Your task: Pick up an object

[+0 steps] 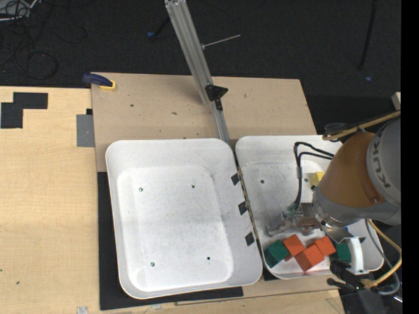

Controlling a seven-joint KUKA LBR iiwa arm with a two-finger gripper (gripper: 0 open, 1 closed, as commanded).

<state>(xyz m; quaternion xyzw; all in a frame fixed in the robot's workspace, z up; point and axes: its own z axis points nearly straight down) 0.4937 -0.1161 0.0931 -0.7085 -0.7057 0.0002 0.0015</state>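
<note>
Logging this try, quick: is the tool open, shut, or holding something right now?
Tool: cannot be told from this view; it is low in the right bin, near the orange block and green block.

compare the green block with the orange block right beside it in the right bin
Colour: the green block is dark green, the orange block bright orange.
Place: the green block lies nearer the bin's left wall; the orange block sits just right of it, closer to the claw.
Both are small blocks in the right bin.

Yellow obj [317, 175] and rt bin [275, 141] corner mostly behind arm [357, 175].
</note>
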